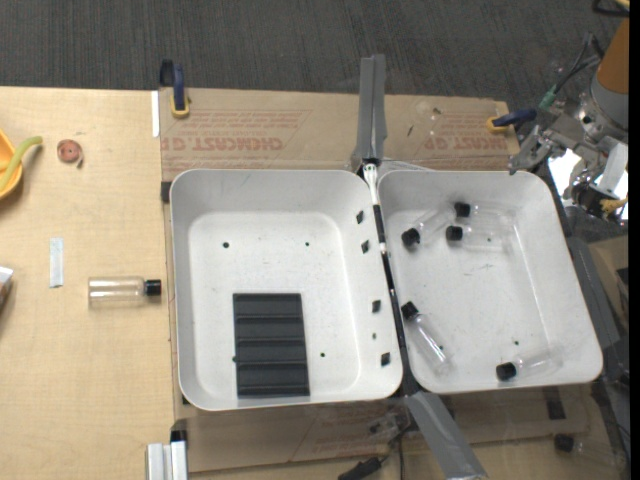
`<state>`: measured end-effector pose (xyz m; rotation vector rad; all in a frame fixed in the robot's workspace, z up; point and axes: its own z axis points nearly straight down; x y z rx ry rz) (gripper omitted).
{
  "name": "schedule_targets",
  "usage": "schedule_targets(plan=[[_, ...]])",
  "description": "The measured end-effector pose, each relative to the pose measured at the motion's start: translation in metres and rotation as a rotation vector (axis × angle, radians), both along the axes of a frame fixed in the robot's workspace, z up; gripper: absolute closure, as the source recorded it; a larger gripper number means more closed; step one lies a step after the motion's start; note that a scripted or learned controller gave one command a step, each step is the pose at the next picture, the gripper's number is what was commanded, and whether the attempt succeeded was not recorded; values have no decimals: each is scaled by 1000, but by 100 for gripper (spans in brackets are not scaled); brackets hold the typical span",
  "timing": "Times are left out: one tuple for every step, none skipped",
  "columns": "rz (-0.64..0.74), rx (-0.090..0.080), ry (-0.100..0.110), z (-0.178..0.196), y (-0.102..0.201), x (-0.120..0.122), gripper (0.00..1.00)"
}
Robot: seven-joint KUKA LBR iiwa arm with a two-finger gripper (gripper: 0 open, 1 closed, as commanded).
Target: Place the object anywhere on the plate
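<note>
Your objects are the clear vials with black caps lying in the right bin [560, 258]. Three sit close together in its far left part: one [411, 236] nearest the divider, one [462, 209] farthest back, one [455, 233] between them. A fourth vial [424, 334] lies near the bin's left wall, its long axis running from its cap at the far left toward the near right. A fifth [520, 368] rests along the near right corner, cap to the left, body almost lost against the white.

The plate is the dark ribbed slab [270, 345] in the near part of the left bin [200, 268], well apart from every vial and across the divider between the bins.

The arm's wrist hardware [570, 143] sits at the far right corner of the right bin, above its rim. You cannot tell from here how its fingers stand or whether they have hold of anything. All vials lie to its left and nearer; the far cluster is closest, so a short reach leftward looks likeliest.

A sixth vial [124, 288] lies on the wooden bench [90, 388] at left. The cardboard [300, 133] beyond the bins carries upside-down red print that appears to begin "CHEMCAST".
</note>
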<state>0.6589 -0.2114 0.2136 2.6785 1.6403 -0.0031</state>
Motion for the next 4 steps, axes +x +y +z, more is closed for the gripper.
schedule_targets(plan=[[174, -1, 0, 57, -2, 0, 0], [107, 0, 0, 95, 45, 0, 0], [183, 1, 2, 212, 21, -41, 0], [88, 0, 2, 226, 74, 1, 0]])
